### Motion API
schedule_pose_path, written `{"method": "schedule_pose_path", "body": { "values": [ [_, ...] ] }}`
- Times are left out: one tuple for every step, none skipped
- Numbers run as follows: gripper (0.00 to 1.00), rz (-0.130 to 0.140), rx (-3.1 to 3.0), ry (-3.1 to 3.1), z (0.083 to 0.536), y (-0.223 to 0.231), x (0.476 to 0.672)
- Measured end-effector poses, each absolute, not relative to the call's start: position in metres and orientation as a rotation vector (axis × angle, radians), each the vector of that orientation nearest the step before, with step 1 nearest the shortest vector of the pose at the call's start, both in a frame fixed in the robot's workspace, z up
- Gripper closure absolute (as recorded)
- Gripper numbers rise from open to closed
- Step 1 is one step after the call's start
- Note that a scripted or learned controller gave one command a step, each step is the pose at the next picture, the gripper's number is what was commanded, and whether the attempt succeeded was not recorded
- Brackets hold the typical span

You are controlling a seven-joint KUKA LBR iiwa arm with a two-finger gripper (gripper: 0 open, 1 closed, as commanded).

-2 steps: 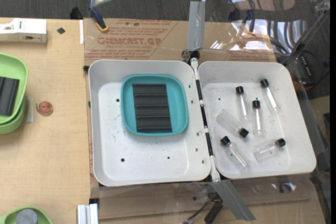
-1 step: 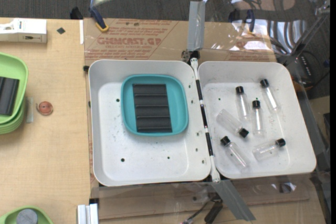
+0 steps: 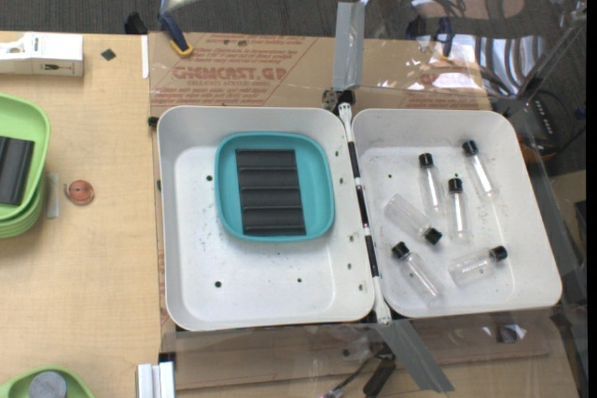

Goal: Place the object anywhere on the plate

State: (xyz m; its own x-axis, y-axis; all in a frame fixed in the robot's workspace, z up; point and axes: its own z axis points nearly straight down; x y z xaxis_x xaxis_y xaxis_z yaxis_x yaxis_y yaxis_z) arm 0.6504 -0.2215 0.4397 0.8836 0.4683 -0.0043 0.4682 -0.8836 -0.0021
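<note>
Six clear vials (image 3: 454, 205) are seen scattered in the right bin (image 3: 522, 294); the teal plate (image 3: 320, 191) is seated in the left bin (image 3: 187, 284). The jaws' state cannot be told. Transparent, round vials may be misjudged or rolled aside.

Two shallow white bins sit side by side on the bench; the left bin (image 3: 187, 284) holds a teal plate (image 3: 275, 186) toward its upper middle, with a dark ribbed insert (image 3: 271, 192) lying on it; the right bin (image 3: 522, 289) holds six clear vials with black caps (image 3: 428, 185), scattered and lying flat, some just beside each other; left of the bins, a green tray (image 3: 23, 165) sits at the frame's edge; a small orange disc (image 3: 80, 192) lies near it.
</note>
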Motion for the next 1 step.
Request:
{"method": "schedule_pose_path", "body": {
  "values": [
    [0.00,0.006,-3.089,-0.566,0.4400,-0.2215,0.6521]
  ]
}}
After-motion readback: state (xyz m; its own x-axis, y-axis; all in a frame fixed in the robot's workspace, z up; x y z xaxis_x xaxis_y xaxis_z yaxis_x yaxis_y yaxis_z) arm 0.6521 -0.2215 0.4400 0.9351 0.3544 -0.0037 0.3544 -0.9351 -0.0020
